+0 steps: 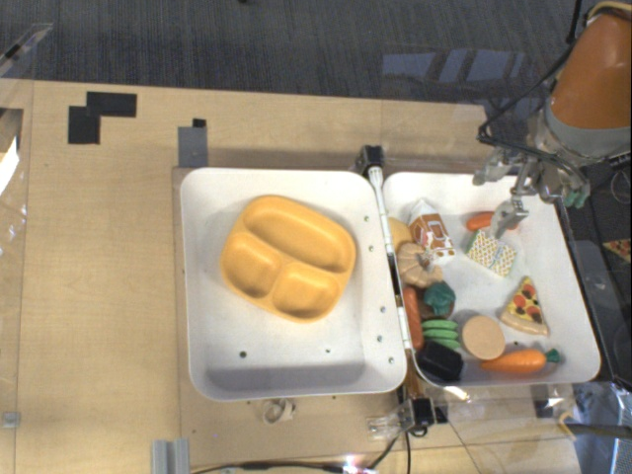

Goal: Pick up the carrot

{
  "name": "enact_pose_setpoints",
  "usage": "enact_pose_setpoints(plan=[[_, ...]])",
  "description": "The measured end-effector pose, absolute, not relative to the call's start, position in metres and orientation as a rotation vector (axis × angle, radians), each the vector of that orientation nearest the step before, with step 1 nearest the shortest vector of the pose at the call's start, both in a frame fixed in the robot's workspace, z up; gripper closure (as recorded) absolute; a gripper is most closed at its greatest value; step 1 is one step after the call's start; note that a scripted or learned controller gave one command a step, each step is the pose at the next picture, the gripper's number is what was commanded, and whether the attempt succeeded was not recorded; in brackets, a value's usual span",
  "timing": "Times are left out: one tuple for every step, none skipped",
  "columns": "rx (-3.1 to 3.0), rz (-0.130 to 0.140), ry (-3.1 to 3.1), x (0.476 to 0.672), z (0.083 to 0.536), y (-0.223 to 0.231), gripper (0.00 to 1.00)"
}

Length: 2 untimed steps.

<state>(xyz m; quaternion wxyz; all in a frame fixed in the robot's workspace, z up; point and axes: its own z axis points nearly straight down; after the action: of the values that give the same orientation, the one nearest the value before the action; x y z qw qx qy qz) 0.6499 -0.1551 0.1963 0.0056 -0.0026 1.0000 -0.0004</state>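
Orange carrot (514, 361) lies at right bin's (583, 314) near edge, well apart from my pincer (511, 215); finger state: can't tell. Approach across its length, clear of the pizza slice (524, 307).

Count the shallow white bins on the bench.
2. The left shallow white bin holds a yellow compartment tray. The right shallow white bin holds the toy food, including the orange carrot.

Tool (511, 217) low, arm overhead.
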Motion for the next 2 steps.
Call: enact_pose_setpoints(plan=[[-0.284, -0.005, 3.117, 0.536, 0.214, -0.16, 0.0], [-0.632, -0.002, 3.072, 0.498, 0.135, -0.169, 0.0]])
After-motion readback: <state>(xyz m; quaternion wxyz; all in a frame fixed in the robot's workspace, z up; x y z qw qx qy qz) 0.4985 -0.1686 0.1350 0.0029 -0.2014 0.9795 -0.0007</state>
